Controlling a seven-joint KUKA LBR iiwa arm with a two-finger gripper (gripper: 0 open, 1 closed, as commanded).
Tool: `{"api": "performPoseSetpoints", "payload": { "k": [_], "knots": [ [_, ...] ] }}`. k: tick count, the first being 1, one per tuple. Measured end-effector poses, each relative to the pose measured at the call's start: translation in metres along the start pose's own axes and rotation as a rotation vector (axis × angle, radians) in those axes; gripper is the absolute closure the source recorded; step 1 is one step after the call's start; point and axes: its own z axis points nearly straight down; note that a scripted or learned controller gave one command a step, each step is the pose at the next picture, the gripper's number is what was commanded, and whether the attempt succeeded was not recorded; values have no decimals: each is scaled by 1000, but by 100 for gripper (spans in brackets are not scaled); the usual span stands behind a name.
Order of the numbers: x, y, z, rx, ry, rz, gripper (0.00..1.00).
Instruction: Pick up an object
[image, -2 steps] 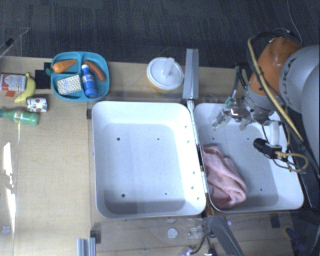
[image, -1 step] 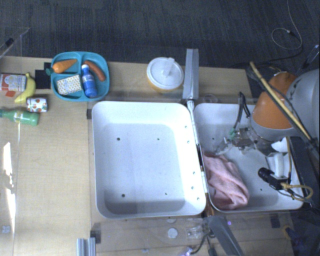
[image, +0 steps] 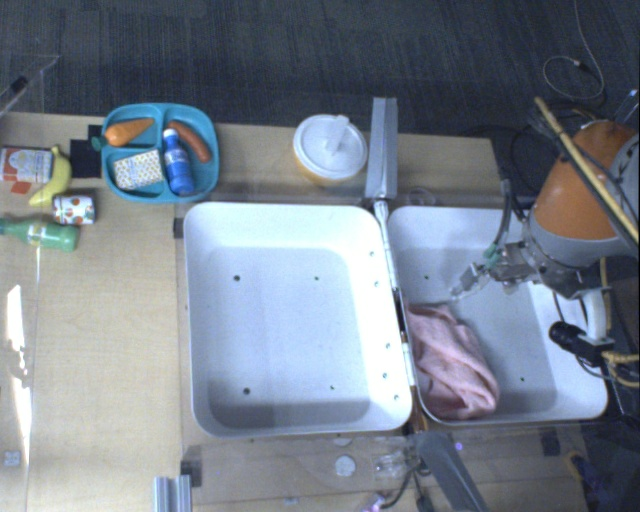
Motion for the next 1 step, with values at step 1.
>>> {"api": "performPoseSetpoints", "payload": {
  "k": [1],
  "knots": [
    [26, -27, 49, -5, -1, -139, 0]
  ]
}}
